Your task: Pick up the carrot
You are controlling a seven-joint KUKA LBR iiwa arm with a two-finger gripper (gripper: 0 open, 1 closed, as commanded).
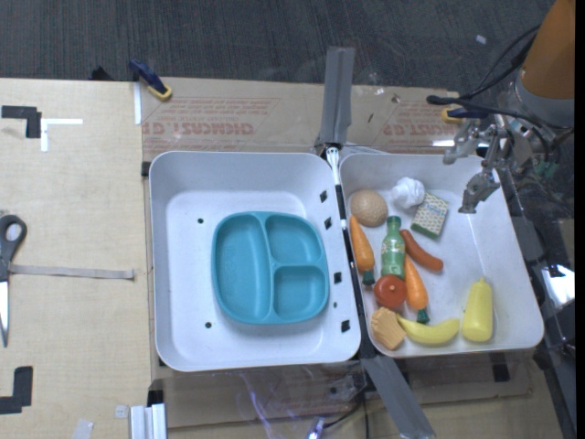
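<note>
Two carrots lie in the right bin (512,245). One carrot (362,243) rests along the bin's left wall, with its green end toward the front. The other carrot (416,284) lies between a red tomato (390,290) and a banana (428,331). My gripper (464,174) hovers over the bin's far right part, well to the right of both carrots. Its two fingers stand apart and nothing is between them.
The right bin also holds a brown roll (368,208), a white crumpled piece (409,191), a speckled block (430,215), a green bottle (393,245), a red sausage (423,251), a yellow squash (477,311) and a waffle piece (388,329). A blue divided plate (271,267) lies in the left bin (174,245).
</note>
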